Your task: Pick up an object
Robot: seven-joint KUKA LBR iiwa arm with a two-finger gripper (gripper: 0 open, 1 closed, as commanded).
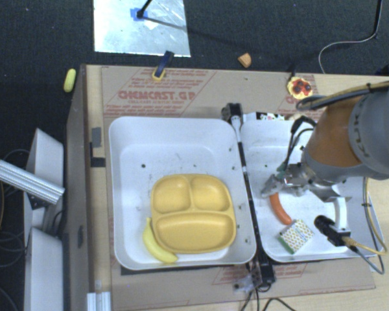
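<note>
Camera view, table with two white bins: in the left bin (126,173) we list a yellow divided plate (193,212) and a banana (154,243) lying against its lower-left edge. In the right bin (266,144) we list an orange carrot (281,209) and, just below it, a small green-patterned packet (295,236). We record the tool (277,184) low over the right bin, just above the carrot's upper end (whether it touches we cannot tell), with its spread or closure not discernible.

Dark carpet floor (26,37) surrounds the brown bench (181,89); a shiny metal sheet (141,18) lies far left
</note>
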